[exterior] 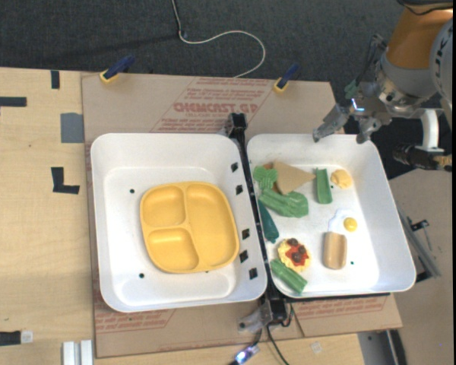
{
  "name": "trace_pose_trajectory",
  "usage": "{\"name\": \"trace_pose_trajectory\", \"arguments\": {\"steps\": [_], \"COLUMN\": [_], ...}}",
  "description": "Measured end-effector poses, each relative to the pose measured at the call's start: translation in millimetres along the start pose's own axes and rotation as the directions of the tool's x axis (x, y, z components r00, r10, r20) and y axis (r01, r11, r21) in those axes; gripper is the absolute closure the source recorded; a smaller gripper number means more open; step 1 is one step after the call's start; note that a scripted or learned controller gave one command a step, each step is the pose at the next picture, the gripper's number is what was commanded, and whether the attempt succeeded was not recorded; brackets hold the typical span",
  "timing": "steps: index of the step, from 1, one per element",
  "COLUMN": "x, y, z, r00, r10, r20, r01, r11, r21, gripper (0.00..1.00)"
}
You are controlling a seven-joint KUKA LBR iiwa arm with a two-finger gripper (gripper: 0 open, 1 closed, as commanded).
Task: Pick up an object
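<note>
My gripper hangs over the back rim of the right bin, its two dark fingers spread apart with nothing between them. Below it in that bin lie several toy foods: a tan wedge, green leafy pieces, a green pickle, a yellow lump, a fried egg, a small bread roll, a pizza piece and a green pod. The gripper is behind and to the right of the pickle, touching none of them.
The left bin holds a yellow divided plate. Black clips line the seam between the bins. A white cable loops behind the cardboard base. The arm's orange band is at the top right.
</note>
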State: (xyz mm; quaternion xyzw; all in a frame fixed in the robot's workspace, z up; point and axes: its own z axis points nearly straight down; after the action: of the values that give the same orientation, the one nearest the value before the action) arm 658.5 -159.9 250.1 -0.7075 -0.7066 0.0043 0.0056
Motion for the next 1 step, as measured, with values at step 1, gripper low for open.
{"name": "trace_pose_trajectory", "arguments": {"steps": [1], "x": [0.4], "y": [1.8], "z": [-6.7], "r00": [1.0], "r10": [-0.003], "r20": [0.002], "r01": [0.003], "r11": [1.0], "r21": [-0.011], "gripper": [0.0]}}
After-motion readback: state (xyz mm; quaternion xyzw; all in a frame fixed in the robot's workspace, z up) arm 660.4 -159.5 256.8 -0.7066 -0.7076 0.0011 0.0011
